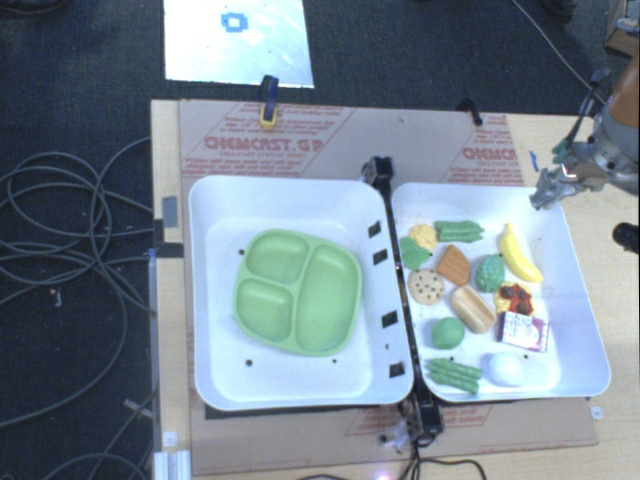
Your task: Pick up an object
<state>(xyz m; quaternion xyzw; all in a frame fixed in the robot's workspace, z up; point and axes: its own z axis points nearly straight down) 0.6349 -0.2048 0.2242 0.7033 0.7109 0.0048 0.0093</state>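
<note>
- Approach step, by the look of it: grey two-finger gripper [545, 194] poised at the far right rim of the right-hand shallow white plastic bin [585, 313], nothing between the fingers.
- Released or clenched: cannot tell, too small and blurred.
- Nearest candidate: curved yellow plastic toy banana [519, 253], just below and left of the fingers, lying flat, apart from the green leafy toy [489, 272].
- Next, likely: short move inward, then descent across the banana's narrow width.

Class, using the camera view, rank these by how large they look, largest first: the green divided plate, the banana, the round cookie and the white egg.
1. Green divided plate, by far the largest.
2. Banana.
3. White egg and cookie: too alike to rank.
</note>
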